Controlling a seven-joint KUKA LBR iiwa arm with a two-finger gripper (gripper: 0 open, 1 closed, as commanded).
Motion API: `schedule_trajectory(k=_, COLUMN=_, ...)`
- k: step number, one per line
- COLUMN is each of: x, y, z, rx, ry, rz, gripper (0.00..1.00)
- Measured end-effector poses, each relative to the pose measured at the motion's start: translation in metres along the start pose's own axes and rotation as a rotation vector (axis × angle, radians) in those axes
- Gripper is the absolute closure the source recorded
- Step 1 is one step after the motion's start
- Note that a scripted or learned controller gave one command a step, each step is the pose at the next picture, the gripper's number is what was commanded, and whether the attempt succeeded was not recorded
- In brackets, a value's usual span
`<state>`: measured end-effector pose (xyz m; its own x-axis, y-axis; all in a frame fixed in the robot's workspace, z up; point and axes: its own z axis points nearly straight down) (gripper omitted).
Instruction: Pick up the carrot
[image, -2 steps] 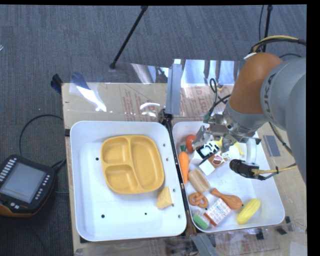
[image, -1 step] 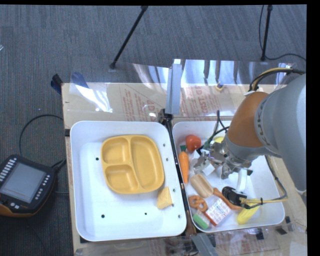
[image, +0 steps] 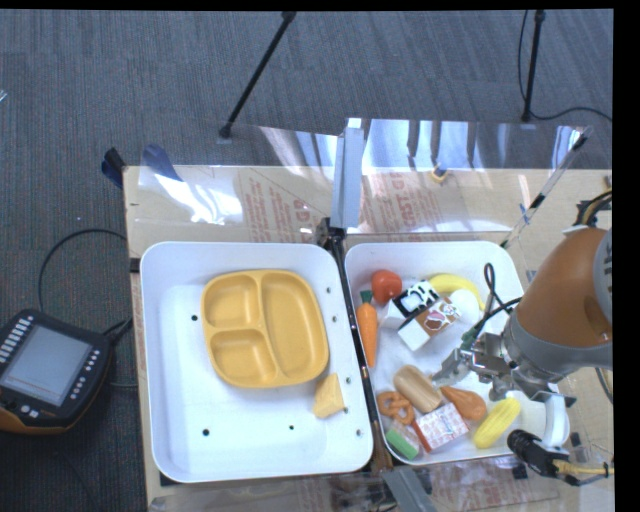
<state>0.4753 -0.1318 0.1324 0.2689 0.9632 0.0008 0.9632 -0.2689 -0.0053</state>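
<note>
Carrot (image: 368, 333) lies lengthwise along the left wall of the right-hand bin (image: 500, 258), pressed close to the divider between the two bins, with its green top end toward a red tomato (image: 386, 284) just beyond it. Nothing is touching it. The end effector (image: 462, 362) sits well to the right of the carrot, low over the middle of the same bin, near a bread roll (image: 417, 388) and a small carton (image: 432, 318); whether its fingers stand wide or narrow I cannot tell, as the wrist and cabling crowd that spot, and nothing is visibly between them.

Several things could spoil the attempt from here. The carrot hugs the bin wall, so one finger may have no room on the wall side and could strike the rim or ride over the top of the carrot instead. The carrot's round, tapered body is likely to roll or squirt out of a pinch that lands off-centre. Travelling from its present place toward the carrot, the arm may also nudge the roll, the pretzel (image: 394, 405) or the carton, or close on the tomato by mistake.
</note>
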Motion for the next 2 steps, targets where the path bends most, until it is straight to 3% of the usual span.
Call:
schedule_trajectory(k=1, x=-0.005, y=0.016, z=0.044, rx=-0.003, ry=0.004, rz=-0.034, gripper=0.0)
schedule_trajectory(k=2, x=-0.005, y=0.019, z=0.031, rx=-0.008, ry=0.008, rz=-0.027, gripper=1.0)
